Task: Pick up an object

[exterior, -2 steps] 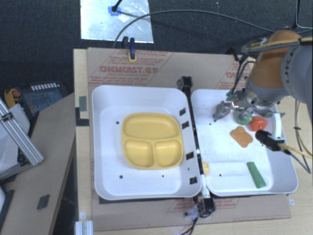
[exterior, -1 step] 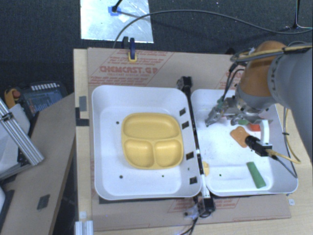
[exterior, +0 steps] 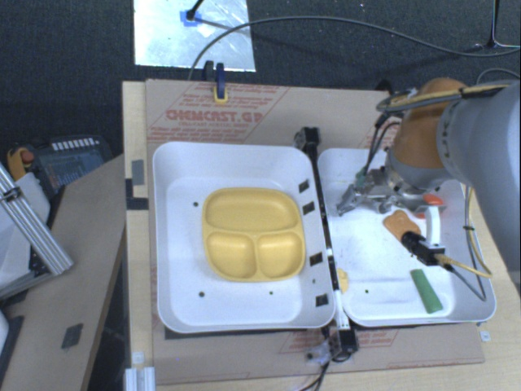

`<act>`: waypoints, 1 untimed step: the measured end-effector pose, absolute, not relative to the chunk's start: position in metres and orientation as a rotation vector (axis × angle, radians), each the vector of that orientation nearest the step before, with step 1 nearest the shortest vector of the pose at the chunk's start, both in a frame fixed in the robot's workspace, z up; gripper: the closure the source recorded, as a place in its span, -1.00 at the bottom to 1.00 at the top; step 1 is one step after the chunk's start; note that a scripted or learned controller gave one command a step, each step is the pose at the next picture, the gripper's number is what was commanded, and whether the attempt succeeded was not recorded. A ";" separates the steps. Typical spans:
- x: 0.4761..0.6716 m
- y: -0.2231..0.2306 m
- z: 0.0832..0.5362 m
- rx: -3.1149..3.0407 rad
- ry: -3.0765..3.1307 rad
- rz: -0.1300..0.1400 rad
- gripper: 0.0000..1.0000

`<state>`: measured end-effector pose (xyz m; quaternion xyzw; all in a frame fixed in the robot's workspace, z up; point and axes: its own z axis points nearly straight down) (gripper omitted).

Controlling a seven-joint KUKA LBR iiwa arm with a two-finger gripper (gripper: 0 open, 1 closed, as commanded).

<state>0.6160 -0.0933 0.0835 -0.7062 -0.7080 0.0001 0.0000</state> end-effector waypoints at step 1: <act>0.617 -0.094 0.096 -2.221 -2.227 -0.003 1.00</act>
